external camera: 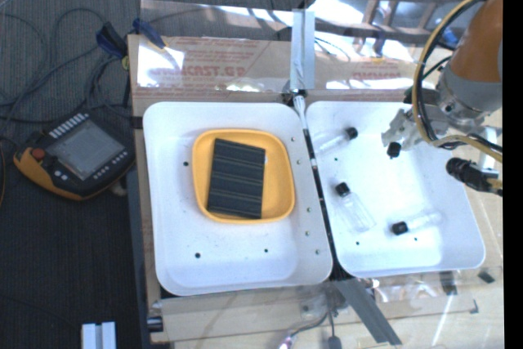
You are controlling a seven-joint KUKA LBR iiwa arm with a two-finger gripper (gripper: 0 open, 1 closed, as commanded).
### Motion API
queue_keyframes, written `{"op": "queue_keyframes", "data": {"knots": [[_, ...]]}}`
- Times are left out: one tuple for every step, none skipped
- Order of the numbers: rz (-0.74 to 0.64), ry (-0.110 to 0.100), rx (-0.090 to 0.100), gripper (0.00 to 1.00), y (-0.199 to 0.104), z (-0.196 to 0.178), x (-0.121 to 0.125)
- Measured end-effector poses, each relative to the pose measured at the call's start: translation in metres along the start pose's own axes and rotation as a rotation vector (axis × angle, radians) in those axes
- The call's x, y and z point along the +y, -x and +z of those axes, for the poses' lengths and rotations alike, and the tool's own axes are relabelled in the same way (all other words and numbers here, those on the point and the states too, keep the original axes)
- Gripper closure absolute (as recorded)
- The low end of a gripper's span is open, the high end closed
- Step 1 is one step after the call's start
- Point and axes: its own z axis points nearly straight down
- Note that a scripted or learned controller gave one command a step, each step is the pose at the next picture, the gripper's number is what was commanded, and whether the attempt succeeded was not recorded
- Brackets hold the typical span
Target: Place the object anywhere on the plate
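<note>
A yellow plate (280, 176) lies in the left bin (172, 241). A black ribbed rectangular block (236, 177) rests flat on it, covering most of its middle. My gripper (398, 135) hangs over the upper right part of the right bin (445, 253), far from the plate. Just below the gripper is a small black-capped piece (393, 149); I cannot tell whether it is held.
Three clear vials with black caps lie in the right bin: one near its upper left (339, 140), one at its left middle (352, 206), one toward its lower right (415, 221). A divider wall (314, 176) separates the bins. A clear panel (212, 61) stands behind them.
</note>
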Motion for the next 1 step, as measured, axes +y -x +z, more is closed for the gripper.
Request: {"op": "queue_keyframes", "data": {"knots": [[0.0, 0.0, 0.0, 0.0, 0.0, -0.0002, 0.0001]]}}
